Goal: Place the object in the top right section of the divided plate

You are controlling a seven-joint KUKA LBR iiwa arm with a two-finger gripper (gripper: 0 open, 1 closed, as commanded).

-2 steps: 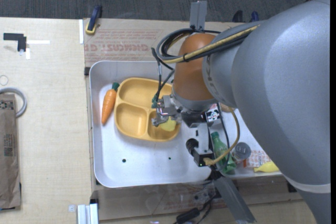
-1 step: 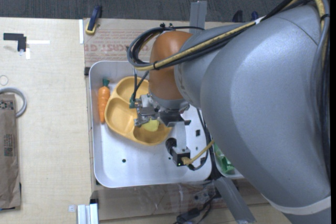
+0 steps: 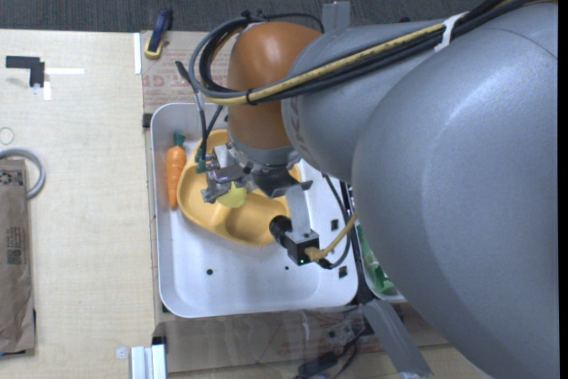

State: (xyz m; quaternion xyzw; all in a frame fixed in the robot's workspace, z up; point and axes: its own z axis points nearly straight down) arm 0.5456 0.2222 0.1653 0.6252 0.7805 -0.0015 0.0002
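Observation:
A yellow divided plate point(image 3: 238, 222) lies in the left part of a shallow white bin point(image 3: 232, 284). Beside the plate's left rim lies an orange toy carrot point(image 3: 175, 173) with a green top. My gripper point(image 3: 218, 182) hangs low over the plate's left half, under the orange wrist band. A small yellow-green object point(image 3: 233, 197) sits right at the gripper's tip, over the plate. Whether it is held or resting on the plate cannot be made out. The arm hides the plate's upper and right parts.
The grey arm covers the right side of the view. A green item point(image 3: 378, 276) peeks out under it at the bin's right. On the wooden bench to the left are a brown bag point(image 3: 13, 253), a black clamp point(image 3: 25, 65) and a blue-yellow tool point(image 3: 160, 33).

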